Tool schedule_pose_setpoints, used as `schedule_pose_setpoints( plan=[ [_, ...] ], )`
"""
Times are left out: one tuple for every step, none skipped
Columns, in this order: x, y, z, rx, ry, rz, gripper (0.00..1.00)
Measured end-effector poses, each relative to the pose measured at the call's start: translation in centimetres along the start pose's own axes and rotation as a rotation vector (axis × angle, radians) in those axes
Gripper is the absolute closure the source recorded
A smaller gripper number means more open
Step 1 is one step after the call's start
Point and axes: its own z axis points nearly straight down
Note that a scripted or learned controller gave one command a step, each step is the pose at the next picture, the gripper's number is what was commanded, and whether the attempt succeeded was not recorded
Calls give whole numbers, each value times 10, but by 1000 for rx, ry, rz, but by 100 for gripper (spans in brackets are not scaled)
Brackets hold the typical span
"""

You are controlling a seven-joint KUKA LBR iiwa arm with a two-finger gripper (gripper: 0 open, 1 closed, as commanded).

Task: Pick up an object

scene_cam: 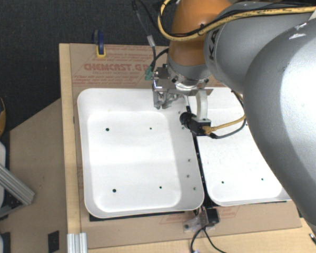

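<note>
Two shallow white bins sit side by side on the brown board (121,62). The gripper (166,100) hangs over the left bin (95,157) at about its 1 o'clock corner, close to the far rim and to the wall it shares with the right bin (242,178). From this slant I cannot tell how far open the claw is, and I see nothing held in it.

I cannot tell where the object to be picked lies. The bare floor of the left bin carries a few small dark dots (107,129), which look like marks or holes and not loose things. The grey arm (274,62) covers the right bin's 12 to 3 o'clock part, and the wrist below the orange band (197,9) hides the corner beneath the gripper, so a small item may sit in either place.

To do this step well, I judge the claw should first be sure of a target before closing. If the target is in that 1 o'clock corner, the two walls crowd the approach. A straight vertical descent, with the jaws turned so neither lands on a rim, seems safest. The yellow-and-black cable (226,128) loops at the gripper's 4 o'clock, low over the shared wall. It could snag there if the wrist turns sharply, so a slow lift is wise.
</note>
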Motion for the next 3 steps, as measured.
schedule_pose_setpoints(
  plan=[
    [-55, 10, -103, -23, -3, 11, 100],
    [-53, -22, -124, -10, -1, 8, 100],
    [27, -6, -57, -6, -1, 1, 100]
  ],
)
